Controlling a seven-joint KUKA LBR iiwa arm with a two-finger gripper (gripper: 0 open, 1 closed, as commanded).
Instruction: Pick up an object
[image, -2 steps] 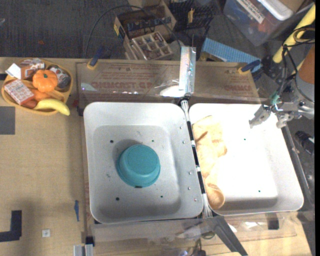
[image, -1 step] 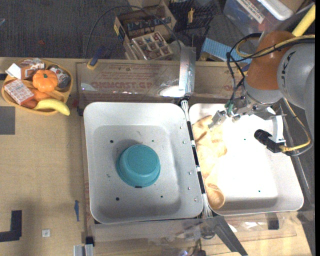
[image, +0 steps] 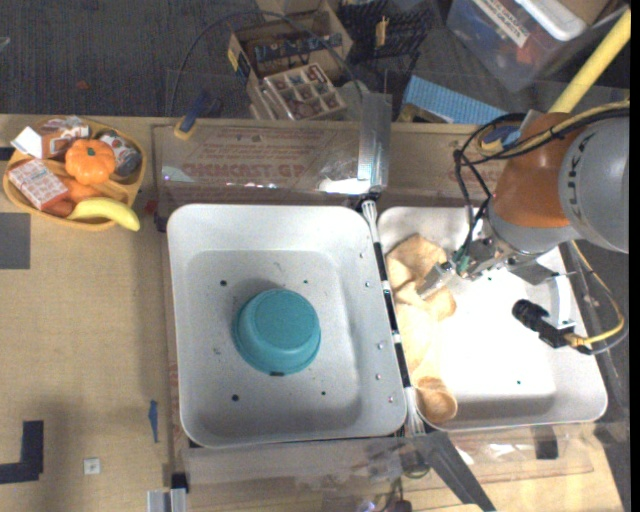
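A teal bowl (image: 279, 330) lies upside down in the middle of the left bin (image: 200, 250). In the right bin (image: 520, 385), pale tan bread-like pieces (image: 408, 262) lie against the left wall. A small round tan piece (image: 437, 401) sits in the front left corner. My gripper (image: 434, 281) reaches in from the right and is low over the tan pieces at the bin's upper left, its tip right at them. Whether anything is held is unclear.
A plate of toy fruit with an orange pumpkin and a banana (image: 75, 180) stands on the bench at the far left. Clear plastic packaging (image: 270, 165) lies behind the left bin. Boxes and clutter sit beyond the bench.
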